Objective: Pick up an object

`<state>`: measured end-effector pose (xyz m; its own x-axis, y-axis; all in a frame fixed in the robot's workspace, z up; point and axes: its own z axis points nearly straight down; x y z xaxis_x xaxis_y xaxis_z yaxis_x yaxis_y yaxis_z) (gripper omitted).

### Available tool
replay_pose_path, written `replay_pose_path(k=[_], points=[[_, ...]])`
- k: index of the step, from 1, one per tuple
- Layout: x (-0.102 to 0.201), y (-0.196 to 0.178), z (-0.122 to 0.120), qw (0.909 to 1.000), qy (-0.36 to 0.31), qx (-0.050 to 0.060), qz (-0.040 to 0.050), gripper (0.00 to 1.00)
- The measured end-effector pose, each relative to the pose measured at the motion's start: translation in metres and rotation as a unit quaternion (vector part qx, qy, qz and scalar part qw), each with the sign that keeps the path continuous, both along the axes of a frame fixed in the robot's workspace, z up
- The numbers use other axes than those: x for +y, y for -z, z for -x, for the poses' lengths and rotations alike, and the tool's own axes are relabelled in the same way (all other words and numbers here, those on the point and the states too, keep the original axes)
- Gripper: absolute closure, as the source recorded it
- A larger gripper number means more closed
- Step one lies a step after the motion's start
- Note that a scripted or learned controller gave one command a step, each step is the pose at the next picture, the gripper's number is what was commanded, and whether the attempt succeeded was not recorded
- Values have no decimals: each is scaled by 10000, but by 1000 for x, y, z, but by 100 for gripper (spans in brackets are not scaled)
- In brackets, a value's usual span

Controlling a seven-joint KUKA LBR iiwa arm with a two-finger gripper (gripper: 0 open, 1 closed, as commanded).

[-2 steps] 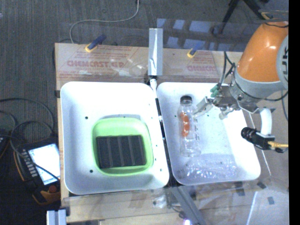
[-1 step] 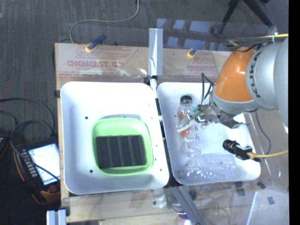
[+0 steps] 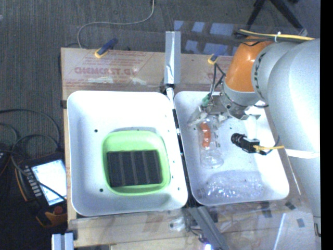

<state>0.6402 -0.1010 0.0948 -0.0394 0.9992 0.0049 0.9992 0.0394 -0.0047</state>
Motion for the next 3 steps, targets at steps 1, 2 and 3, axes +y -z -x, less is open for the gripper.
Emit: replay_pose_path(k=[1,2,3], points=[[-6,-3,33,9998,150,-151,43,0],[-5,-12,33,9998,150,-147,36,100],[32,-89,-28,9983,-583,-20,29,100]])
